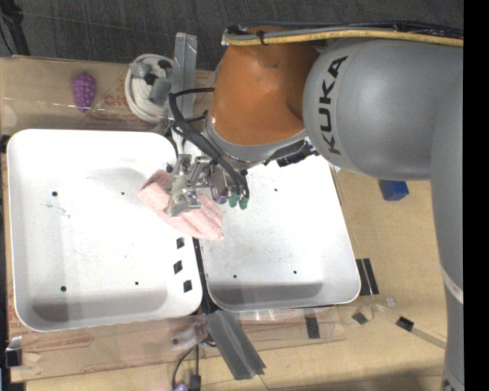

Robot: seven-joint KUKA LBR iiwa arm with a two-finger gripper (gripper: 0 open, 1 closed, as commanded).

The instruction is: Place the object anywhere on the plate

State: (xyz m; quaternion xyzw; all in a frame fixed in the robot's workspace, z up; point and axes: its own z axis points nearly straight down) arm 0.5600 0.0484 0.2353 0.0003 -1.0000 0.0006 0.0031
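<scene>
A flat pink, ribbed piece (202, 221), possibly the plate, lies tilted across the seam between the two bins, its left end over the left bin (73, 243) and its right end at the edge of the right bin (285, 243). My gripper (182, 195) hangs straight over the pink piece's upper middle and hides part of it. I see no separate object beneath the gripper. The grey arm with its orange band (257, 88) reaches in from the upper right and covers the back of the right bin.
A small purple grape-like thing (84, 90) lies on the bench behind the left bin. Beside it sits a white coil with cables (147, 84). A blue item (394, 190) rests right of the right bin. Black tape marks (182, 265) sit at the seam.
</scene>
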